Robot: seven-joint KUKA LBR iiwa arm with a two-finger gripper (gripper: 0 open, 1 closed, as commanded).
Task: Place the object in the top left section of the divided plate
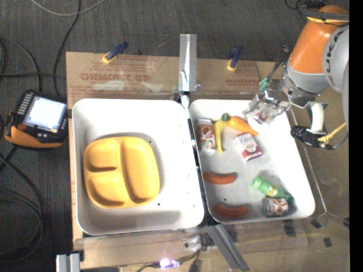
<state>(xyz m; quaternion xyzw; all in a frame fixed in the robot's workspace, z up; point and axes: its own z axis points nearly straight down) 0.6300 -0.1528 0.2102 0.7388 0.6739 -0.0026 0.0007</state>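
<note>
Overhead view of two white bins. The yellow divided plate lies in the left bin, its sections bare. The hand hovers over the right bin's upper right corner; whether it is clenched or released cannot be told. A carrot, banana, cartons, sausages and a can lie below.

Lighting even and fairly bright, overhead, w/ both white bins near overexposed. Soft shadow along the divided plate's edge inside the left bin. Dark carpet underexposed, grainy. Overall pic low-res, slightly soft; small packets in right bin lack crisp detail.
</note>
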